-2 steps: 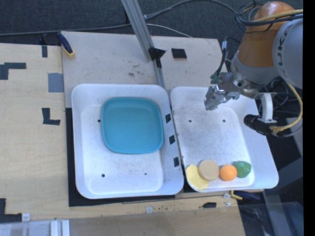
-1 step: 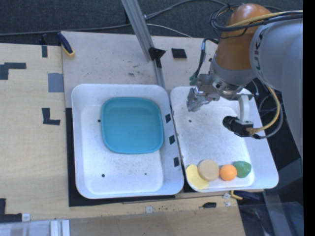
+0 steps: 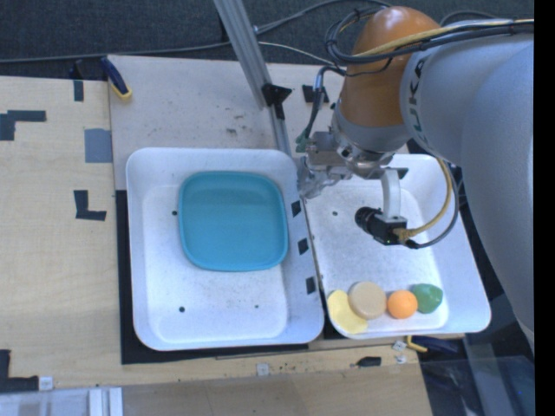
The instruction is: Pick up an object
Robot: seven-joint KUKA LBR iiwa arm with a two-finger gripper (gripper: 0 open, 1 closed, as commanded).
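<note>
Left bin [image 3: 156, 319] contains one teal square plate [image 3: 232, 220], lying flat near bin centre. Right bin [image 3: 460, 284] contains four items in a row along its near edge: yellow piece [image 3: 341, 315], tan round disc [image 3: 367, 300] (resting partly on the yellow piece), orange ball [image 3: 401, 304], green item [image 3: 427, 297]. Gripper [image 3: 310, 180] is positioned over the right bin's far-left corner, well apart from the row. Arm's orange band [image 3: 381, 68] sits above it.

Robot lab: taped plywood bench [image 3: 52, 232], twin white bins [image 3: 143, 232].
</note>
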